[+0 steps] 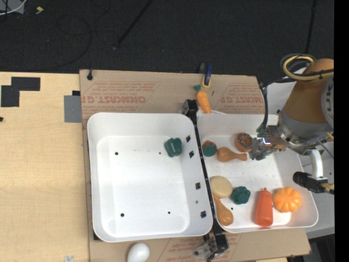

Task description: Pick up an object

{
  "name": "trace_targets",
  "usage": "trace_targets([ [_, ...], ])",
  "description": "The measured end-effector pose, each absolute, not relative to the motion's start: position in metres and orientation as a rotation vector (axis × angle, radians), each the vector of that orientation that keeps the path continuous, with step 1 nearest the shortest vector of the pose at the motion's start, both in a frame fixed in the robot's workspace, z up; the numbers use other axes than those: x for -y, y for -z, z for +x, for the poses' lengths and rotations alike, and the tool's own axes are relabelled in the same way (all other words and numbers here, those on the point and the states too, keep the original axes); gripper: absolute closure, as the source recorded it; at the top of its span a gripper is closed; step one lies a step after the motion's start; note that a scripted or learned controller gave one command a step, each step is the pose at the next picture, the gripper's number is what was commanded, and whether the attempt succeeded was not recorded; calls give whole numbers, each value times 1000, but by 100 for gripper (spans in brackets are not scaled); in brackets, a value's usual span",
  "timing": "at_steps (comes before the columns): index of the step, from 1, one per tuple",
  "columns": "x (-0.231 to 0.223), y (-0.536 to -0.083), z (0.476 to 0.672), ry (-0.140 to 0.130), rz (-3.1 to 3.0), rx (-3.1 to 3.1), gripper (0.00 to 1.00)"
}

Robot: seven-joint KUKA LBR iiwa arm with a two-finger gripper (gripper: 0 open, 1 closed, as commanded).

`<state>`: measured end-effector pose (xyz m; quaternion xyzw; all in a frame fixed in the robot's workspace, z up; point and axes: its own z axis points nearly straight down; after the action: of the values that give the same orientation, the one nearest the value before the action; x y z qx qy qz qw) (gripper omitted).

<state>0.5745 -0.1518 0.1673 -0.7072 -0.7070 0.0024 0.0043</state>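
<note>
the gripper hangs low over the far part of the right bin; whether it is open or closed cannot be told. just left of it lie a brown round piece and a tan drumstick. nearer sit a green broccoli, a red bottle and an orange pumpkin. the left bin holds a dark green pepper in its far right part.
</note>
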Motion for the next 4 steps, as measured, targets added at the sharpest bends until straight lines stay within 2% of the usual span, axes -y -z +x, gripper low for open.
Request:
trace_targets([
  [1,68,-298,638,17,-2216,2241,100],
  [2,56,-236,584,-10,-2217,2213,100],
  [3,82,-148,521,-14,-2218,2208,100],
  [4,84,-103,472,-10,-2216,2212,100],
])
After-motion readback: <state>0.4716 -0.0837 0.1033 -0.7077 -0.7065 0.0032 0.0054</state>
